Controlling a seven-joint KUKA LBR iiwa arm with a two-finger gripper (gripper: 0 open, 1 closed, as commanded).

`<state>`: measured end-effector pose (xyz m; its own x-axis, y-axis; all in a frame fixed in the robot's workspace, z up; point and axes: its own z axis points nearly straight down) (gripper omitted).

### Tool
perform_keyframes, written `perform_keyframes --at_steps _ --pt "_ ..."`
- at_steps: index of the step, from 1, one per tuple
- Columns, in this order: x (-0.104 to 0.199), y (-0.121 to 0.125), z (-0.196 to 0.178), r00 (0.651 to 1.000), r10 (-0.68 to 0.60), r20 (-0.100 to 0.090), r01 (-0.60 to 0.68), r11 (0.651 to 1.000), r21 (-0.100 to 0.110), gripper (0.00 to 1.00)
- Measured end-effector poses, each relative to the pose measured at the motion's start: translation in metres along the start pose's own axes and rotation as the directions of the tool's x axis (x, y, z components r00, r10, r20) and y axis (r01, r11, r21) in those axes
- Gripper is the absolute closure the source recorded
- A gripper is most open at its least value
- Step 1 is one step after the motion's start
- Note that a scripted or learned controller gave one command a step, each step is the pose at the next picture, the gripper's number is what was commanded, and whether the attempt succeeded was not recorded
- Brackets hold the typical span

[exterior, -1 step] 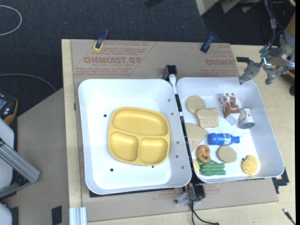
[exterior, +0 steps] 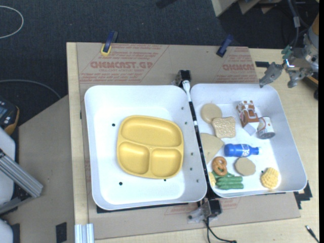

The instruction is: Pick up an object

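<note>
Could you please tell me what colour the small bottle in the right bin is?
The bottle is blue with a white cap, seen in the camera view.

Arm parked at upper right, gripper raised.
Gripper (exterior: 281, 75) sat at the view's upper right, reaching in from the right edge; its two fingers (exterior: 268, 75) were spread apart with nothing between them, wrist partly cut off by the frame.

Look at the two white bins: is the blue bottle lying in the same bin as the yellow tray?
No, the blue bottle lies in the right bin among the toy food, while the yellow tray sits in the left bin.
</note>
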<state>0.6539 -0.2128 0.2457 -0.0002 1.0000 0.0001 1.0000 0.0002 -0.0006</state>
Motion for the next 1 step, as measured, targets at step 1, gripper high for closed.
perform_keyframes --at_steps 1 --pt "0.0013 0.0002 0.0639 1.000 0.000 -0.002 0.000 1.000 0.006 0.00"
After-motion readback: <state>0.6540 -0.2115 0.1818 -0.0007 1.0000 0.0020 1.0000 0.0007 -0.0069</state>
